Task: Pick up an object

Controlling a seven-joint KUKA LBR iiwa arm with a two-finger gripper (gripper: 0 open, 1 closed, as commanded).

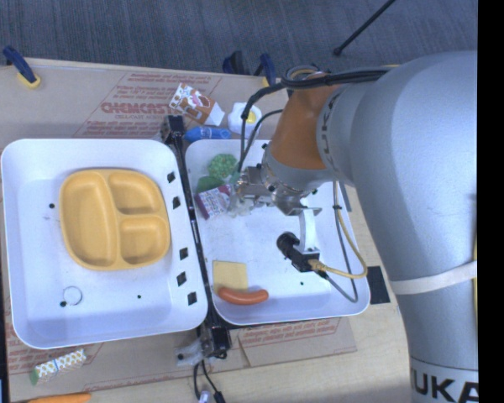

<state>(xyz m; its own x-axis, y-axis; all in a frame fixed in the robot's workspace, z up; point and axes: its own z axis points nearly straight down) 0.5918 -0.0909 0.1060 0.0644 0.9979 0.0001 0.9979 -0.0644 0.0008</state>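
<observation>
My gripper [240, 195] is low in the right bin [344, 296], near its upper left corner, under the grey arm with its orange band [298, 128]. Just left of it lies a dark red packet [211, 201], close enough that I cannot tell whether they touch. A green leafy toy [221, 166] sits just above the packet. A yellow cheese slice [229, 273] and an orange-red sausage [242, 295] lie near the bin's front edge, well apart from the gripper.
The left bin [25, 309] holds a yellow divided plate [113, 218]. Behind the bins lie a blue object [206, 133], a white and yellow object [239, 117] and a small printed box [189, 101]. A black cable plug [291, 250] hangs over the right bin.
</observation>
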